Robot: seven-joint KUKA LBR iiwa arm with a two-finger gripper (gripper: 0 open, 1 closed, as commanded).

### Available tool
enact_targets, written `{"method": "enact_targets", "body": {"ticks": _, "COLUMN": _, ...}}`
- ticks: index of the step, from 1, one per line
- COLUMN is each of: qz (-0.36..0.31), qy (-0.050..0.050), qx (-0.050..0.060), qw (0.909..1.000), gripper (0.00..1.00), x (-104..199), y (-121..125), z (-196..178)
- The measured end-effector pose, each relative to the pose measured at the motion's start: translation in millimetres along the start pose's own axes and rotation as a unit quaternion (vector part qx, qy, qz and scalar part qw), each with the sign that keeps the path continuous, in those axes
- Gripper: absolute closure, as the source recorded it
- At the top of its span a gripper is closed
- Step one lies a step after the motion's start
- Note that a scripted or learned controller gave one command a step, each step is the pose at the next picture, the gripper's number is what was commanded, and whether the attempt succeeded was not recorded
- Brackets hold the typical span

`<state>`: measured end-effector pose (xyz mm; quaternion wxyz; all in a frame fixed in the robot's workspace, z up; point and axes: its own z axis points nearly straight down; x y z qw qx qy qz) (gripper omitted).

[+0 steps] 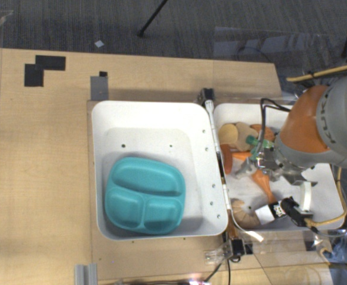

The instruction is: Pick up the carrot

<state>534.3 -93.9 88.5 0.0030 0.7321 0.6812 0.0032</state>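
Observation:
The carrot (264, 184) is an orange tapered piece in the right bin (328, 186), its tip pointing toward the bin's front. My gripper (258, 166) hangs directly over its thick end, touching or nearly touching it. The grey arm with its orange band (304, 126) reaches in from the right and hides the part of the bin behind the gripper. A green bit (252, 140) shows just behind the gripper.
Another orange piece (240, 157) lies left of the gripper, near the bin's left wall. A tan rounded item (229, 133) sits at the back left and a brownish one (243, 210) at the front left. The left bin (150, 117) holds a teal divided tray (144, 195).

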Motion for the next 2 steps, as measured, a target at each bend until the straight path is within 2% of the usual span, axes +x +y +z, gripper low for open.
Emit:
{"method": "enact_targets", "body": {"ticks": 1, "qz": -0.002, "qy": 0.001, "qx": -0.004, "qw": 1.0000, "gripper": 1.00, "x": 2, "y": 3, "z": -12}}
{"method": "enact_targets", "body": {"ticks": 2, "qz": 0.156, "qy": 0.001, "qx": 0.003, "qw": 0.9877, "gripper": 1.00, "x": 70, "y": -50, "z": -97}}
